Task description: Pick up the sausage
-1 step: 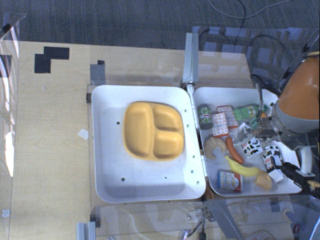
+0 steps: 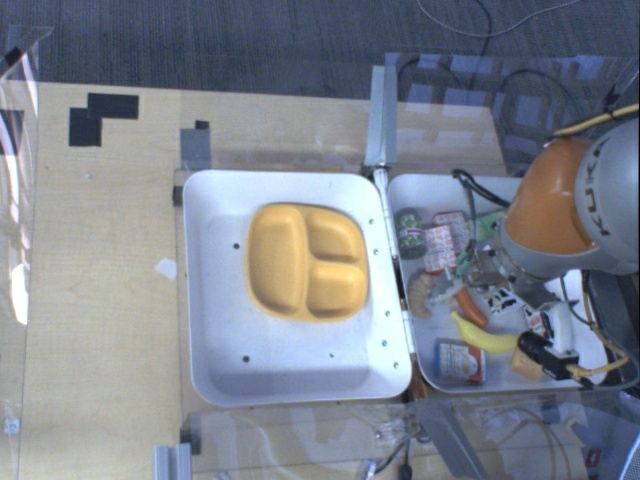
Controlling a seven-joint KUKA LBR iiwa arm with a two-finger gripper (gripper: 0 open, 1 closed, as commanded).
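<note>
Right bin (image 2: 432, 376) half hidden under the arm (image 2: 560, 213); small toys there too cluttered to identify.

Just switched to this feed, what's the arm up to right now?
The arm is reaching into the right bin, its wrist low over a clutter of toy food. An orange-red sausage-like piece lies just above the banana, beside the arm's tooling. Nothing looks lifted yet. The left bin holds a yellow divided tray, untouched.
</note>
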